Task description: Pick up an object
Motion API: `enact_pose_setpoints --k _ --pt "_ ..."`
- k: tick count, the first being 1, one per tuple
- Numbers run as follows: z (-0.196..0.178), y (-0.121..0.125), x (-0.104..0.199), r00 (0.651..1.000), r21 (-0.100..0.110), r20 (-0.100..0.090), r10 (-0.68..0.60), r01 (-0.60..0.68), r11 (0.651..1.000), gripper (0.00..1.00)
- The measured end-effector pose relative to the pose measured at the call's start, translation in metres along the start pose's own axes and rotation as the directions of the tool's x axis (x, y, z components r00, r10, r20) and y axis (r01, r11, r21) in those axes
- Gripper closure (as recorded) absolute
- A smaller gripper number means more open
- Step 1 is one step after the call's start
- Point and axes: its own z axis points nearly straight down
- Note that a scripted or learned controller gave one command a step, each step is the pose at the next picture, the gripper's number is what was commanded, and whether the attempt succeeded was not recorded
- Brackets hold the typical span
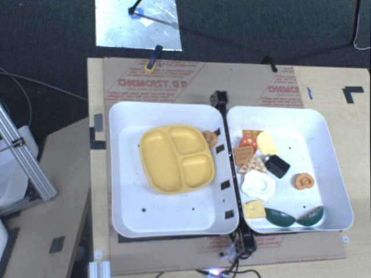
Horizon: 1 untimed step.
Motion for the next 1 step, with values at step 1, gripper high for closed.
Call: enact_pose_setpoints --k 1 --pt "0.0 0.0 0.0 1.0 0.0 0.0 0.0 0.0 1.0 1.0"
